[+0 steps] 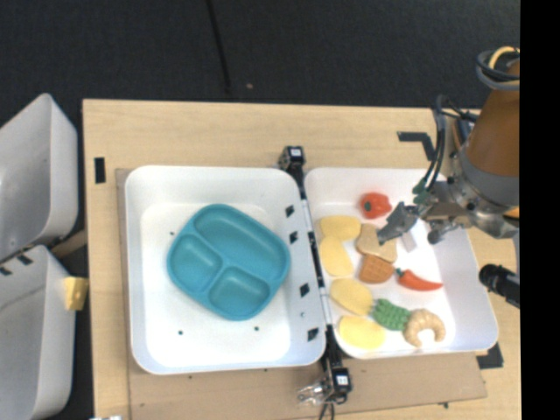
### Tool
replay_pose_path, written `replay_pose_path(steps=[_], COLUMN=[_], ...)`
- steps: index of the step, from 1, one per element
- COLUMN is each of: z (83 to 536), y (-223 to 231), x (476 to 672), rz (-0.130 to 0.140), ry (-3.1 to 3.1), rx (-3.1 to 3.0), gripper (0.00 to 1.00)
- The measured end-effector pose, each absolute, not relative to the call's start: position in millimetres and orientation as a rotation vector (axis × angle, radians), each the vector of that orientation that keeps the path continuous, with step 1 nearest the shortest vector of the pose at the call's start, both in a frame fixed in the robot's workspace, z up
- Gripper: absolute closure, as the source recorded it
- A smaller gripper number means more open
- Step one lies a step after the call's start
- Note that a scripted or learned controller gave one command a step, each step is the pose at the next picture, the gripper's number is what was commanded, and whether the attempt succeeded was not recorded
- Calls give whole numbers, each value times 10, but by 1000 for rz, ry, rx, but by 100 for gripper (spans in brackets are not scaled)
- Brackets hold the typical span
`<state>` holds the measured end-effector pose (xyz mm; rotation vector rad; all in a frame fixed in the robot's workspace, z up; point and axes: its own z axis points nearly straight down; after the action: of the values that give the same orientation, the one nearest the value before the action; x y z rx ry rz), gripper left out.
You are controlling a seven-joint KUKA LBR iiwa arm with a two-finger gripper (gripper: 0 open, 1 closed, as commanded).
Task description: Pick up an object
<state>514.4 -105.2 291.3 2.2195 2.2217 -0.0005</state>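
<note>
Bread-like toy wedge [376, 243] is seen in the right bin [468, 313] — directly beneath and just left of the gripper [409, 221], touching a brown piece [376, 270] below it. Whether anything is grasped cannot be told. A short descent toward the left is judged enough — red pepper [421, 280] lies close by.

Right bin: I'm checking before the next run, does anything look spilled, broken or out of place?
Nothing stands out. The toy foods lie loosely inside the right bin, none over its rim, and the blue tray sits flat in the left bin.
</note>
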Motion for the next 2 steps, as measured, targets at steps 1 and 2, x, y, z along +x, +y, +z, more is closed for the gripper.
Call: replay_pose_path(steps=[1,2], z=[1767,1817], y=[-1170,-1061], x=[4881,5341], rz=[-8,4], ry=[2223,2224], rx=[2228,2215], gripper=[0,0])
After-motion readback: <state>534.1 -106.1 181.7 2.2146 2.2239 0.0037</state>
